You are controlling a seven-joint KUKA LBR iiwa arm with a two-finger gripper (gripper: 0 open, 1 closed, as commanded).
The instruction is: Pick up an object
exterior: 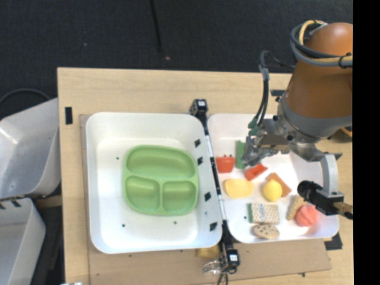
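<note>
The right bin (228,123) holds several toy foods. A red block (225,163) lies at its left, with a green piece (240,152) and a red wedge (256,172) beside it. In front of these are a yellow slab (237,187), a lemon (272,190) and an orange triangle (281,183). Near the front edge lie a speckled cracker (264,212), a brown cookie (265,231) and a pink piece (306,216). My gripper (253,155) hangs low over the bin, right beside the green piece and just above the red wedge. Its body hides what is under it.
The left bin (101,218) holds a green divided plate (160,179). A black divider with clips (209,171) runs between the bins. The grey and orange arm (317,94) covers the right bin's far right corner. A black fixture (317,196) sits at the right edge.
</note>
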